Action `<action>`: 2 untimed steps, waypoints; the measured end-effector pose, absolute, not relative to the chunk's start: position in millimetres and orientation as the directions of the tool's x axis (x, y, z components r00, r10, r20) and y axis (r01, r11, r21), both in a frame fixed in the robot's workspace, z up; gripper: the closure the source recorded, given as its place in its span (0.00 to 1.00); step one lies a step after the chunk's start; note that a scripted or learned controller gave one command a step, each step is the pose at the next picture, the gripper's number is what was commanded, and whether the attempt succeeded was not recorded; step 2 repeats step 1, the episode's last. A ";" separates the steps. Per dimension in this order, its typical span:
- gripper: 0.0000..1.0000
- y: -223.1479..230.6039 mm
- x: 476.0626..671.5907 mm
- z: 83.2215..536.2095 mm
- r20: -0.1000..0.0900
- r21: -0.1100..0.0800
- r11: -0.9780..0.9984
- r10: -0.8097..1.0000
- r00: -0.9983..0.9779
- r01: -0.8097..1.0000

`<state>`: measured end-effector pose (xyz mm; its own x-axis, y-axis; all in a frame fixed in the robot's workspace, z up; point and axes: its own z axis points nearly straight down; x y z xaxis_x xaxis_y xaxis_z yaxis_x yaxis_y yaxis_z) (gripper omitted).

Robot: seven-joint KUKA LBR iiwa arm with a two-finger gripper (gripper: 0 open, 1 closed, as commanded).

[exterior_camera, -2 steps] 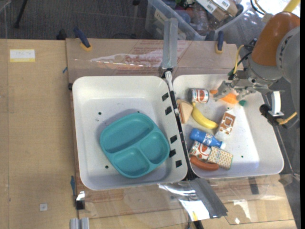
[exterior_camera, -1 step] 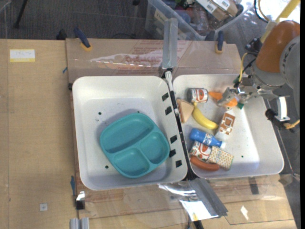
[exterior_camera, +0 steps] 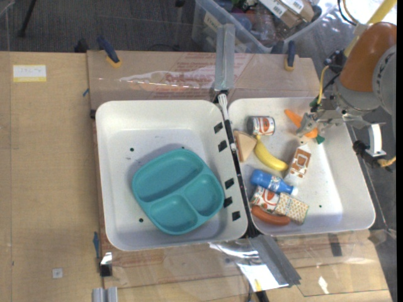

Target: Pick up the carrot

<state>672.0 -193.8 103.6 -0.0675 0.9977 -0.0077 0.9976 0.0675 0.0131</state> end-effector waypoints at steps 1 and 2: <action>1.00 -153.2 666.1 227.4 -0.003 0.006 0.193 0.981 -0.193 0.981; 1.00 -153.2 666.1 227.4 -0.003 0.006 0.193 0.981 -0.193 0.981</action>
